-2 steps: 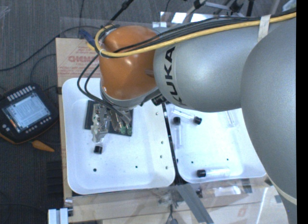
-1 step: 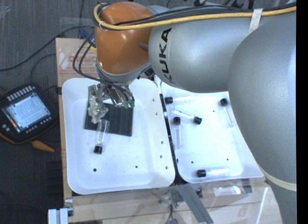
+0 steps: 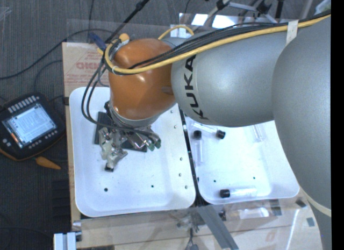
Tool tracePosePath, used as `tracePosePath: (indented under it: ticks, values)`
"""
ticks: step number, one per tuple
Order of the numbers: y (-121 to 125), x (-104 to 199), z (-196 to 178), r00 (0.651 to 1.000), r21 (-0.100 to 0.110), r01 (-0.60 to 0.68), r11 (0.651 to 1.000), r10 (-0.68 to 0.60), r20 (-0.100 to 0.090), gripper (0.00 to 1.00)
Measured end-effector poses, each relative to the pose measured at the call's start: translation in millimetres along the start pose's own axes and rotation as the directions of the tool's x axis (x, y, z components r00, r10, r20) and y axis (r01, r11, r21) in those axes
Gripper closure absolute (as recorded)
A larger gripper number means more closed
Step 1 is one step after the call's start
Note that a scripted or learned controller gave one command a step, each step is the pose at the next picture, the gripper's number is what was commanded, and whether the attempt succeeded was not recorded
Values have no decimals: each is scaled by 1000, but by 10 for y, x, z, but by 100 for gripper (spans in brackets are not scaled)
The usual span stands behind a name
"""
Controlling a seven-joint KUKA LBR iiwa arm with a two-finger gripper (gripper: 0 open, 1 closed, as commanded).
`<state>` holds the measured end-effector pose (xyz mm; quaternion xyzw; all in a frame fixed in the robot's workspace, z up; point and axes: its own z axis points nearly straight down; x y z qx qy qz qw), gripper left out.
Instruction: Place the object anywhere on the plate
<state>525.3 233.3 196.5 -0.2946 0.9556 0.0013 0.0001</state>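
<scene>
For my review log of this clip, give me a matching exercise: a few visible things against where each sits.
Things
1. gripper
2. capped clear tube
3. handheld control pendant
4. orange band

Places
A. on the floor, left of the bench
B. near the front edge of the right bin
C. over the left bin
D. on the arm, just above the wrist

Pairs: 1-C, 2-B, 3-A, 4-D
</scene>
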Motion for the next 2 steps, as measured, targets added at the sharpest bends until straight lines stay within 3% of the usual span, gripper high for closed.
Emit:
tracePosePath:
  ticks: [1,2]
  values:
    - [-304,-464,-256,978,1,208,978,-208,3,100]
    - [11,173,661,954,-2,300,954,-300,0,100]
